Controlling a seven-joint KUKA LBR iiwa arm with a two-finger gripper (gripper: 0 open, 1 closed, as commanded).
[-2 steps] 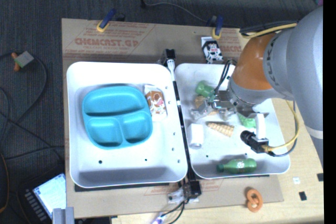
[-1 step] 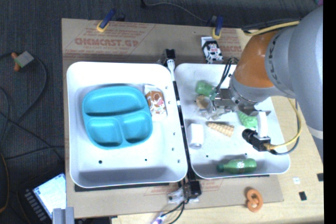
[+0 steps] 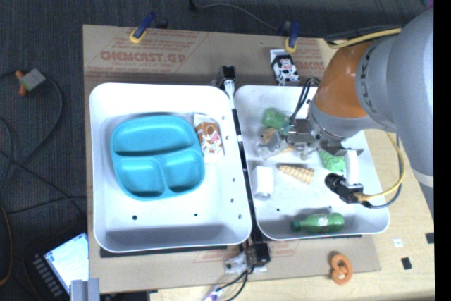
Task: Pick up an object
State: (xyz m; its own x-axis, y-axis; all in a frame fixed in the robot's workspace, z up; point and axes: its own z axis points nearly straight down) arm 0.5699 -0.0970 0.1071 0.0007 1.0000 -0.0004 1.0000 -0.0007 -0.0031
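Two white bins sit side by side on the tabletop [image 3: 412, 236]. The right bin [image 3: 377, 222] holds the loose things, and a pale cone [image 3: 296, 172] lies on its side near the bin's middle. Just left of the cone stands one short white cylinder [image 3: 263, 180]. Toward the front rim from the cone lies one green bottle [image 3: 318, 223] on its side, close to the bin wall. There are two smaller green pieces: one green lump [image 3: 273, 118] beyond the cone toward the back rim, and one green chunk [image 3: 334, 160] just right of the cone, partly under the arm.

The left bin [image 3: 99, 173], well to the left of the cone, holds one blue tray [image 3: 156, 155] with three compartments, all bare. One small brown-and-white packet [image 3: 208, 137] lies against the tray's side that faces the cone.

The grey arm [image 3: 416, 81] comes in from the right and bends down over the right bin, its orange band [image 3: 342, 91] above the wrist. The hand [image 3: 287, 139] hangs low just behind the cone, between it and the green lump. Whether the hand is apart or together cannot be told, and nothing can be made out in its grasp. The things to pick lie in the right bin, around the cone.
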